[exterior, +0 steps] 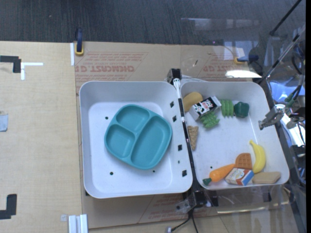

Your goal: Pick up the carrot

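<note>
The carrot (221, 172) is orange with a green stem end and lies near the front edge of the right bin (228, 142), pointing left and toward the front. A small red and blue carton (240, 177) touches its right end. My gripper (267, 121) hangs at the bin's right rim, up and to the right of the carrot and well apart from it. Nothing is seen held in it.
Around the carrot lie a waffle piece (244, 160), a banana (258, 155) and a bread slice (266, 177). At the bin's back sit a yellow item (192, 99), a milk carton (204, 107) and green vegetables (227, 108). The left bin holds a teal divided plate (138, 136).
</note>
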`<state>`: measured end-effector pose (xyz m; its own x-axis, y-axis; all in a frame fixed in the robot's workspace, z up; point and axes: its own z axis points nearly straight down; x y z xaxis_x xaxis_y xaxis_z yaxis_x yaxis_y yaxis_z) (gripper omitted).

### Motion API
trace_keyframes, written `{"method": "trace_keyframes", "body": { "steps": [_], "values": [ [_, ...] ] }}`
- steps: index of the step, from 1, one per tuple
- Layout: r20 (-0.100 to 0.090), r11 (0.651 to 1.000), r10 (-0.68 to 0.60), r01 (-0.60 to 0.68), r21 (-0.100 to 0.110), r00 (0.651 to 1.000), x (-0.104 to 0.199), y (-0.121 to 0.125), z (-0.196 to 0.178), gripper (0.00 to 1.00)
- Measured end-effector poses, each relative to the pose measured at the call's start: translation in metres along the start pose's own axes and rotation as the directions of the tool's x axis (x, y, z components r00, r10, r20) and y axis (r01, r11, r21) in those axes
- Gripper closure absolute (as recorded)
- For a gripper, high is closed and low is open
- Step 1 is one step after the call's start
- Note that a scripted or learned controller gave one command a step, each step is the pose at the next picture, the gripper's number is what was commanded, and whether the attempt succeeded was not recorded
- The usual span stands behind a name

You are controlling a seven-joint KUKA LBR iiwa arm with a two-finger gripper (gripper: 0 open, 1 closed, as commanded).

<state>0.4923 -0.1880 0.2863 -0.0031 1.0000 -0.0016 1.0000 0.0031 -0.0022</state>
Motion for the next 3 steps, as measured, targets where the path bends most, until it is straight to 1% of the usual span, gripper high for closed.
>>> {"method": "trace_keyframes", "body": {
  "steps": [1, 2, 3],
  "values": [
    [-0.001, 1.000, -0.028, 0.028, -0.001, 1.000, 0.045, -0.013, 0.105, 0.00],
    [-0.003, 0.989, -0.149, 0.149, 0.000, 0.989, 0.083, -0.014, 0.192, 0.00],
    [-0.002, 0.868, -0.497, 0.497, -0.002, 0.868, 0.076, -0.013, 0.194, 0.00]
  ]
}}
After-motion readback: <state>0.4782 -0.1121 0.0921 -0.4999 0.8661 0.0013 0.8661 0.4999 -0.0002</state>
